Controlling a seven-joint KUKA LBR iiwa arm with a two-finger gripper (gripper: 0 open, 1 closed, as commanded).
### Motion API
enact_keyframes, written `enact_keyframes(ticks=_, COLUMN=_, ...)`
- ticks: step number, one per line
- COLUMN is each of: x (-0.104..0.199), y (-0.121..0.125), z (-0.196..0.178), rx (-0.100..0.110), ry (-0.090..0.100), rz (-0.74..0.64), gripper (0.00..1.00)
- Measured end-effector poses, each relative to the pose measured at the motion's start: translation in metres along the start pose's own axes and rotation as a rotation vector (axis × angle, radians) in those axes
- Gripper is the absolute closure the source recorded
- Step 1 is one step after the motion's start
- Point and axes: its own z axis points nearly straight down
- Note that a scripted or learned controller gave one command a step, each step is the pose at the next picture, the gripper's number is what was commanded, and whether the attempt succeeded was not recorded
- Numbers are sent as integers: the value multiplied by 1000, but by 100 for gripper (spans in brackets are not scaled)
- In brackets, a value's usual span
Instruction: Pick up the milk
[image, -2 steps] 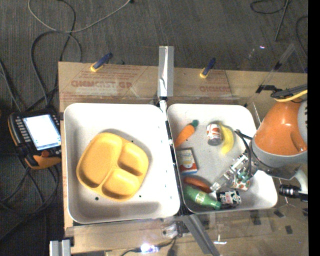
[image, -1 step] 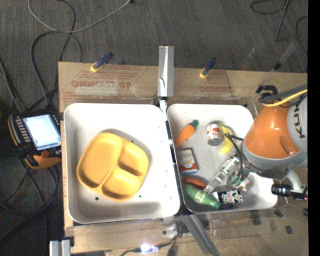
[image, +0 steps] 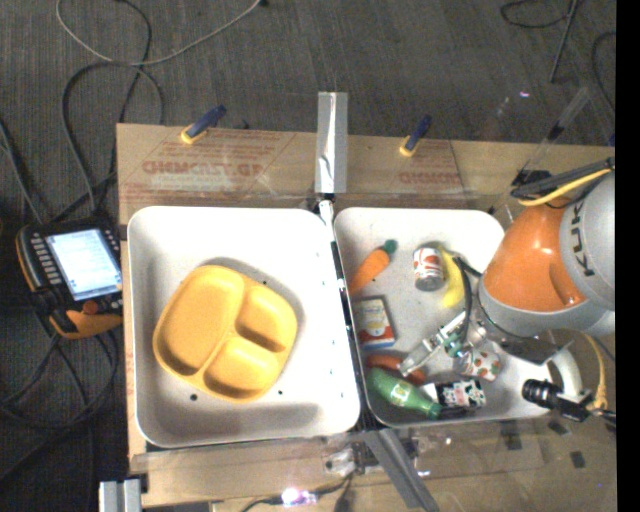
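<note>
Smooth white right bin (image: 480, 228): boxy cow-print milk (image: 463, 393) beside glossy green bottle (image: 400, 391).

One camera hangs above the bench (image: 290, 165) and looks down at a slant, far enough off to take in both bins: the left bin (image: 150, 330) and the right bin (image: 480, 225). The floor lies past the bench's far edge.

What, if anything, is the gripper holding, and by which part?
It cannot be told. The gripper hangs low in the right bin, just above the milk and green bottle, but no object shows between its fingers.
</note>
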Motion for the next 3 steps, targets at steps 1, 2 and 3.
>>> enact_keyframes(ticks=1, x=48, y=15, z=-75, rx=0, ry=-1, rz=-117, gripper=0)
enact_keyframes(ticks=2, x=-21, y=76, z=-114, rx=1, ry=-6, rz=263, gripper=0)
enact_keyframes(ticks=3, x=-18, y=17, z=-121, rx=1, ry=-4, rz=40, gripper=0)
